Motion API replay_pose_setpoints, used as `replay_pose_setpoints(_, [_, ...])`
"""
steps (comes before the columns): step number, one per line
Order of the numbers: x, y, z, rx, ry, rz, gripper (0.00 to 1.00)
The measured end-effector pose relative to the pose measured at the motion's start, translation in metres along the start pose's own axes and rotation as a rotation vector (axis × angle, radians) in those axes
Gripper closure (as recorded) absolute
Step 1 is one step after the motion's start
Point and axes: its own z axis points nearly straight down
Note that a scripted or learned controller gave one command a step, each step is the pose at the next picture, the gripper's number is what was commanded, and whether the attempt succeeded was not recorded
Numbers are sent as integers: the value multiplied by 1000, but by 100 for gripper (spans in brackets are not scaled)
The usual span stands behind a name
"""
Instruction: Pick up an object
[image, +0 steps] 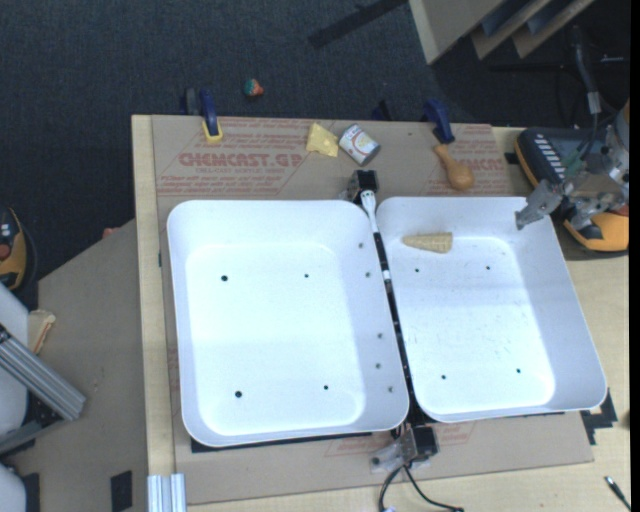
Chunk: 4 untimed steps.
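A small tan, cone-shaped piece (427, 241) lies on its side in the right bin (560, 300), near that bin's far edge. My gripper (560, 195) hangs over the far right corner of the right bin, well to the right of the tan piece and apart from it. Part of the gripper is cut off by the view's right edge. The left bin (190, 300) stands beside the right one.
On the cardboard behind the bins lie a yellow wedge (322, 141), a small grey-white box (358, 144) and a brown pear-shaped piece (455, 170). Blue clamps (209, 112) (436, 118) hold the board's far edge. A yellow-black device (600, 232) sits at the right.
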Motion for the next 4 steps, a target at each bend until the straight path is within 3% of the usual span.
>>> replay_pose_setpoints(1, [0,1,-11,-4,-2,-1,100])
replay_pose_setpoints(2, [-21,-32,-102,-12,-7,2,100])
replay_pose_setpoints(3, [-20,-84,-153,-8,-4,3,100])
replay_pose_setpoints(4, [-4,-124,-296,-21,-8,-1,100])
